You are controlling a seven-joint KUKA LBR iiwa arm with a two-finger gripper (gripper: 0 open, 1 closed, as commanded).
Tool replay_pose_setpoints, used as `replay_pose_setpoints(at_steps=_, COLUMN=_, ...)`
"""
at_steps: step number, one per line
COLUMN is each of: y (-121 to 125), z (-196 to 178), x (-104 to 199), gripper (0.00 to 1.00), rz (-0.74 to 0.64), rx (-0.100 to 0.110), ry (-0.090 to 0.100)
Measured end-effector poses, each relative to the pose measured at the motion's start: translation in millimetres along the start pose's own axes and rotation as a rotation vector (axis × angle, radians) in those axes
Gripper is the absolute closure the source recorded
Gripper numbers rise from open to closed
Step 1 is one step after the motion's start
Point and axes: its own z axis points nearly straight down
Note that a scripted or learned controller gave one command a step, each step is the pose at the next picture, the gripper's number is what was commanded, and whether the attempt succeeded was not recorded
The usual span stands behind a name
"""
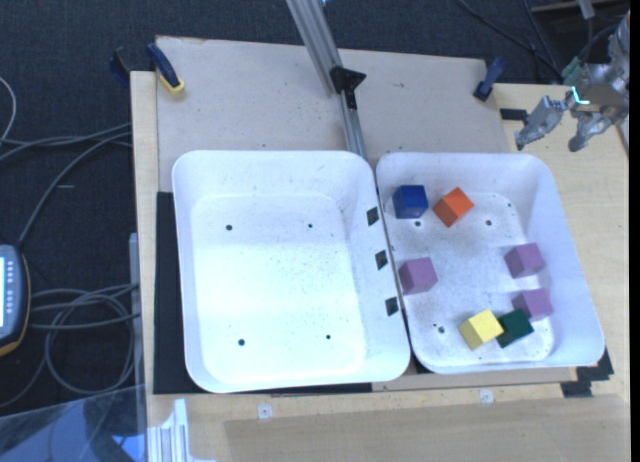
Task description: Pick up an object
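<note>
Your left bin (200, 280) holds nothing. In the right bin (570, 280) you have purple cubes (417, 274), a blue cube (409, 201), an orange cube (454, 206), a yellow cube (482, 328) touching a green one (516, 327). Beyond its far-right corner your gripper (562, 130) hangs released, fingers spread, holding nothing.

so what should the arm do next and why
Probably swing the pincer in over the right bin and lower toward the orange cube. The pincer hangs open outside the bin's far right corner with nothing between its fingers, and the orange cube seems the nearest block with some room around it.
</note>
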Motion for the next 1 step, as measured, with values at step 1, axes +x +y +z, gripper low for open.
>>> replay_pose_setpoints(at_steps=1, y=0.6, z=-3.3, x=0.3, gripper=0.00, rz=-0.001, rx=-0.004, ry=-0.002)
